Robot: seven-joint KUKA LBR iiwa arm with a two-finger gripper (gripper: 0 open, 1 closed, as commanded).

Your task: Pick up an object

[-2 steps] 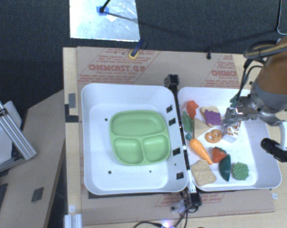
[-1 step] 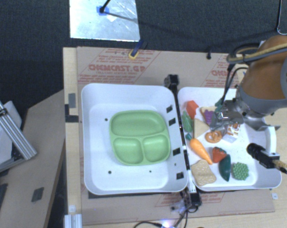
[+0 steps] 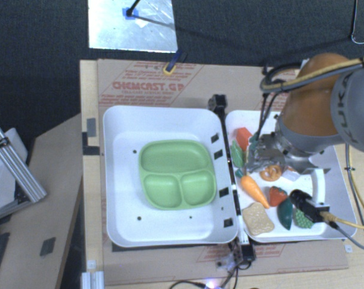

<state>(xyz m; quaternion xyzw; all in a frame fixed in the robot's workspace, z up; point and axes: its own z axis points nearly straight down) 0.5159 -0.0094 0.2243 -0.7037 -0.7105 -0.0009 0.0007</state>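
I'm reaching in from 3 o'clock, my gripper (image 3: 263,155) hanging low over the right bin (image 3: 326,230), w/ the wrist blocking the tips, so can't tell if I'm clenched or released. Pretzel-like ring (image 3: 270,173) is sitting just at 5 o'clock of me. Carrot (image 3: 252,188) is lying at 6 o'clock, cracker (image 3: 258,218) below it. Red piece (image 3: 243,137) is lying at 10 o'clock. Green divided plate (image 3: 175,173) is resting mid left bin (image 3: 119,137), at my 9 o'clock.
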